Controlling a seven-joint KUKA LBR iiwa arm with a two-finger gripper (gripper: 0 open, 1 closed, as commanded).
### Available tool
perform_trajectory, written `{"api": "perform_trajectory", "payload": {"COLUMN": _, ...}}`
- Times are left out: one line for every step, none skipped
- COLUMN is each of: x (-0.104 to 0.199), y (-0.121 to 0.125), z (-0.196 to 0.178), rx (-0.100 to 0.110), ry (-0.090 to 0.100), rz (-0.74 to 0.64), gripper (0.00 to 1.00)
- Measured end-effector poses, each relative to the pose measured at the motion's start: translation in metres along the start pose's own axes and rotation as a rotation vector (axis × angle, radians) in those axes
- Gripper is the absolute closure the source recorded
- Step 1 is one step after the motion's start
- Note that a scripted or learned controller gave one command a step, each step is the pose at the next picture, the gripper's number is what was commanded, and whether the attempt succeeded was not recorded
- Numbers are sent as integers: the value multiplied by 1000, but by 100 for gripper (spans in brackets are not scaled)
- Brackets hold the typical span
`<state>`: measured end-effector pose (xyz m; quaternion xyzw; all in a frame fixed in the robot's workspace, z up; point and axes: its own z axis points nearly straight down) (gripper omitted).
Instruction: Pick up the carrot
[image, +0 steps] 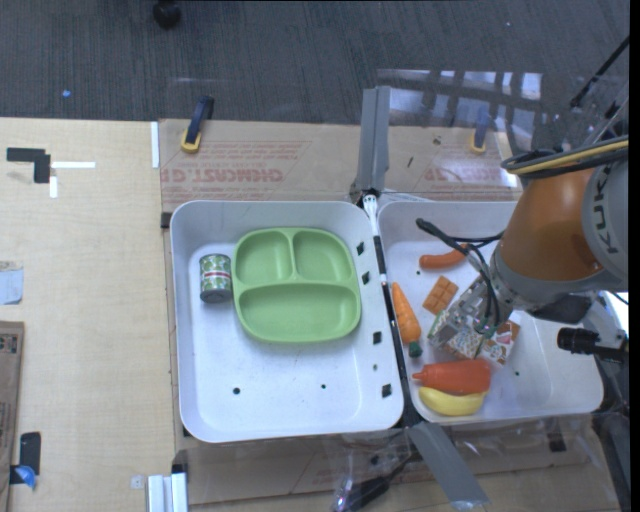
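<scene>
The carrot (404, 312) is a slim orange root with a green stub at its near end. It lies along the left wall of the right bin (560, 395), pointing away from the camera. My gripper (464, 325) hangs over the middle of that bin, a short way to the right of the carrot and apart from it. The orange-banded wrist (548, 235) rises behind it and hides part of the bin floor.
Around the gripper lie an orange sausage (441, 260), an orange waffle piece (440, 295), a red pepper (455, 375), a yellow banana (450, 402) and a printed packet (500, 345). The left bin (290, 400) holds a green divided plate (297, 283) and a small can (215, 277).
</scene>
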<state>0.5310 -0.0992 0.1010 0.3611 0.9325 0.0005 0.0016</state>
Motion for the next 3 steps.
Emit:
{"api": "perform_trajectory", "payload": {"x": 7, "y": 43, "z": -90, "rx": 5, "ry": 2, "rz": 394, "gripper": 100}}
{"api": "perform_trajectory", "payload": {"x": 7, "y": 43, "z": -90, "rx": 4, "ry": 1, "rz": 395, "gripper": 0}}
{"api": "perform_trajectory", "payload": {"x": 73, "y": 85, "z": -90, "rx": 5, "ry": 2, "rz": 424, "gripper": 0}}
